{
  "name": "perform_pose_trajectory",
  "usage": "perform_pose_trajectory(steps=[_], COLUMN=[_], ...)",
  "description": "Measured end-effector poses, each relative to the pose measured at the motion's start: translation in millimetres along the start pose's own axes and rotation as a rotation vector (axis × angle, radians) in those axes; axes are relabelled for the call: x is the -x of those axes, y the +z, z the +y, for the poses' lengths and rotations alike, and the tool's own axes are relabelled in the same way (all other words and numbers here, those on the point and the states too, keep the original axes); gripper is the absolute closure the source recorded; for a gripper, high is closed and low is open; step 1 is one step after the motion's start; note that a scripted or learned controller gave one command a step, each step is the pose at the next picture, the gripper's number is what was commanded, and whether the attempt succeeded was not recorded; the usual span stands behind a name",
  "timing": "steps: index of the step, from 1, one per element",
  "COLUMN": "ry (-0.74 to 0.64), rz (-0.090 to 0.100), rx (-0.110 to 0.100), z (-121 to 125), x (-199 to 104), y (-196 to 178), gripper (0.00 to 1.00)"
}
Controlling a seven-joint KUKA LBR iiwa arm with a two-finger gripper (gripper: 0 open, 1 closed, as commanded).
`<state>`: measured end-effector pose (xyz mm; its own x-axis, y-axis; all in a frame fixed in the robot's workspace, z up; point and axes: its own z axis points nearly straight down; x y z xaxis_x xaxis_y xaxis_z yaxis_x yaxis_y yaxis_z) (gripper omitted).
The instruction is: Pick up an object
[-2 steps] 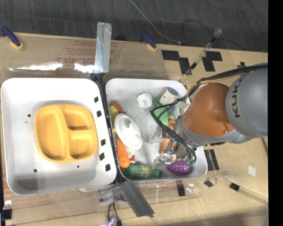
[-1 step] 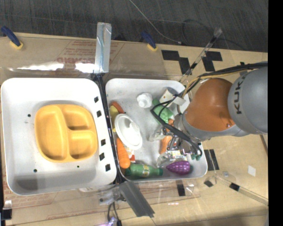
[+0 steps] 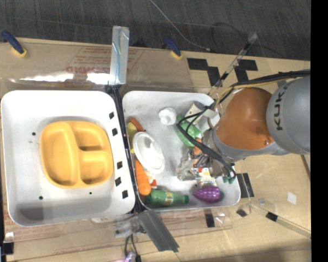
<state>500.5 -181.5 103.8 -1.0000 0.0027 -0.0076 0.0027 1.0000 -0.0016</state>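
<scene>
Low in the right-hand bin (image 3: 153, 100), right of frame centre, the hand (image 3: 199, 168) sits among clutter near the purple grapes (image 3: 206, 193) and green bottle (image 3: 167, 197), its opening impossible to tell; reach-and-descend step, judging next needs a settled grasp, then lift.

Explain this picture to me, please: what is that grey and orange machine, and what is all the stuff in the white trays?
It is a robot arm, photographed from one camera fixed above the bench. It reaches in from the right, and its hand is down in the right white bin, meant to pick something up. That bin holds toys: a white round plate, an orange carrot, a green bottle and purple grapes. The left white bin holds a yellow divided tray. Whether the hand grips anything is unclear.
</scene>
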Motion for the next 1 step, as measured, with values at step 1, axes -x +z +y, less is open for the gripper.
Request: perform_pose_trajectory(steps=[1], ry=[-0.069], rz=[-0.003], rx=[0.0], z=[27.0], x=[70.9], y=[-100.3], gripper=[1.0])
